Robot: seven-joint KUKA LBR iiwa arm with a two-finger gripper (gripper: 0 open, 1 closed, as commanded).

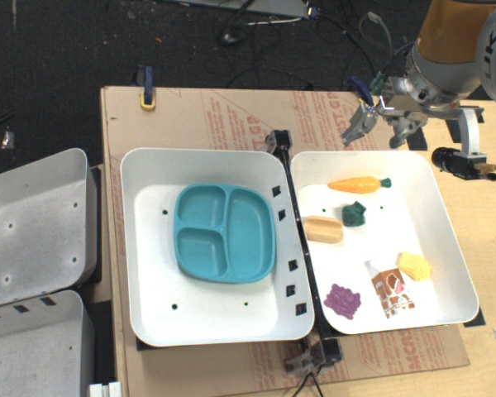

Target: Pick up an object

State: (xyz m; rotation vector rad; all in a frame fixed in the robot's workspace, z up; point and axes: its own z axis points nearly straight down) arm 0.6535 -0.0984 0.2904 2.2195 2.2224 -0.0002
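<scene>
The right bin [446, 222] holds several small items: an orange carrot [360, 185], a dark green piece [353, 214], a tan bread roll [323, 229], a yellow piece [414, 266], purple grapes [342, 301] and a brown-and-white packet [391, 291]. My gripper [377, 132] hangs raised over the far rim of that bin, beyond the carrot. Its fingers are spread open and nothing sits between them.
The left bin [149, 188] holds a teal divided plate [225, 232]. A black divider with clips [291, 222] runs between the two bins. Grey trays [33, 222] lie off the bench at the left. A clamp [148, 89] sits at the board's far left corner.
</scene>
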